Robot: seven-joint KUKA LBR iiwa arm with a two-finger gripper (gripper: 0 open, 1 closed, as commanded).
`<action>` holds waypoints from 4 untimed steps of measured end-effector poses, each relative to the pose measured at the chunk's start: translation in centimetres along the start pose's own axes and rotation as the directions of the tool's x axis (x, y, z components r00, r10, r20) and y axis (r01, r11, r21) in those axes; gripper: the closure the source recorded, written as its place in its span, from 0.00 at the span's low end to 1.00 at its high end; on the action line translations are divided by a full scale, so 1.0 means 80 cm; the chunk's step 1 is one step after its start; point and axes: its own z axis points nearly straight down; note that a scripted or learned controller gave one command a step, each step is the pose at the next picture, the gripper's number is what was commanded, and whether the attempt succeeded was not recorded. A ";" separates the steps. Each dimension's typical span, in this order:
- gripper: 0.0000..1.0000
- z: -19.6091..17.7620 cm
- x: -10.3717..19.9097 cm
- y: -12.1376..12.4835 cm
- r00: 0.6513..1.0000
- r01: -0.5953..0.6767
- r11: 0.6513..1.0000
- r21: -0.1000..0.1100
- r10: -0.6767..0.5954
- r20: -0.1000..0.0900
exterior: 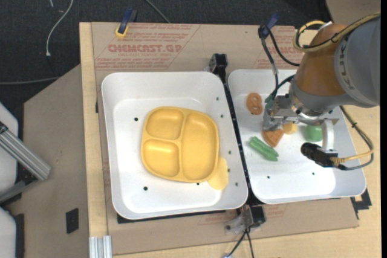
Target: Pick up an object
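My gripper [276,124] hangs low over the left part of the right bin [302,187], on the grey arm with its orange band [320,72]. Directly beneath its tip lies a small orange piece [274,138], touching or nearly touching it. A green elongated piece [264,148] rests just to the lower left of that. An orange round item [254,103] sits near the bin's upper left. A green object [313,132] and a small yellowish piece [290,127] lie partly under the wrist.
The left bin [121,130] holds a yellow divided plate [179,143] with a yellow lump [219,176] at its lower right corner. A black fitting with cable [318,154] hangs off the arm over the right bin. Both bins rest on cardboard [151,45].
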 end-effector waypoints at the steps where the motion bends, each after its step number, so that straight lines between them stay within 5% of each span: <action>1: 1.00 -0.081 0.001 0.001 1.000 0.003 1.000 0.006 -0.003 -0.004; 2: 1.00 -0.161 0.004 0.000 1.000 0.004 1.000 0.004 -0.004 -0.004; 3: 1.00 -0.182 0.004 0.001 1.000 0.003 1.000 0.009 -0.003 -0.004; 4: 1.00 -0.189 0.072 0.004 1.000 0.008 1.000 0.010 -0.008 -0.006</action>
